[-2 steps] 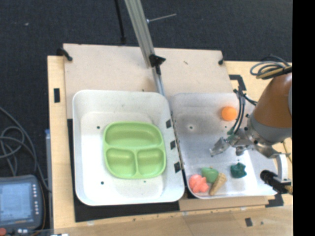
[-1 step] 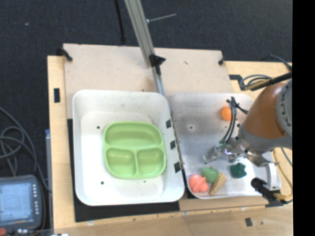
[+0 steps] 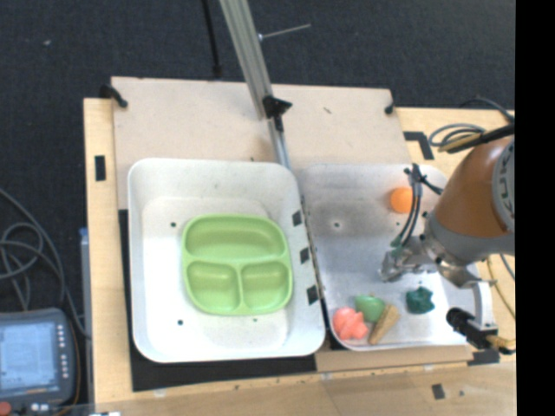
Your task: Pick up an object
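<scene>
My gripper [image 3: 392, 269] hangs low over the middle of the right bin [image 3: 347, 206], reaching in from the right. An orange ball [image 3: 401, 199] lies near the bin's far right corner, above the gripper. Near the front edge sit a pink object [image 3: 349, 322], a green object [image 3: 371, 307] and a tan cone-like piece [image 3: 385, 322], all a little below and left of the gripper. A dark teal object [image 3: 421, 300] lies just to the gripper's lower right. Nothing shows between the fingers.
The left bin [image 3: 156, 198] holds a light green divided plate [image 3: 236, 263]. A metal pole [image 3: 247, 46] slants up from the bench behind the bins. A grey screen device [image 3: 30, 354] sits at the lower left, off the bench.
</scene>
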Tool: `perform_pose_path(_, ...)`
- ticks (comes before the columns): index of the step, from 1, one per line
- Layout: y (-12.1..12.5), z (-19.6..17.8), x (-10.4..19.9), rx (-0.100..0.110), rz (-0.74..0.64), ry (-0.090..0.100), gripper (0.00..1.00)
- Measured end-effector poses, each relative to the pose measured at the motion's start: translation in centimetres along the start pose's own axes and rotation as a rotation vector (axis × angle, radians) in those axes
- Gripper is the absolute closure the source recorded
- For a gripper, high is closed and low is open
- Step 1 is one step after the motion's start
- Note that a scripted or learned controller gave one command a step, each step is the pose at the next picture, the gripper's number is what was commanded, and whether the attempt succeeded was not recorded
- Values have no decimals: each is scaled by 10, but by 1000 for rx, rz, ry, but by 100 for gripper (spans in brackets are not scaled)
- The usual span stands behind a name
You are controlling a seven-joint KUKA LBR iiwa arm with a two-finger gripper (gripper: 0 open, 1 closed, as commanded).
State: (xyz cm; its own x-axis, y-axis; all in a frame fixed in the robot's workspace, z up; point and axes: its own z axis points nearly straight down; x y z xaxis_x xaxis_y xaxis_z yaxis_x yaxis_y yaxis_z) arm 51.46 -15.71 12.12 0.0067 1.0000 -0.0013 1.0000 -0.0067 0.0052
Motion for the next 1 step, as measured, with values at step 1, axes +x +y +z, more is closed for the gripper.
perform_pose_path(1, 9, -46, -3, -2, -10, -1, 100)
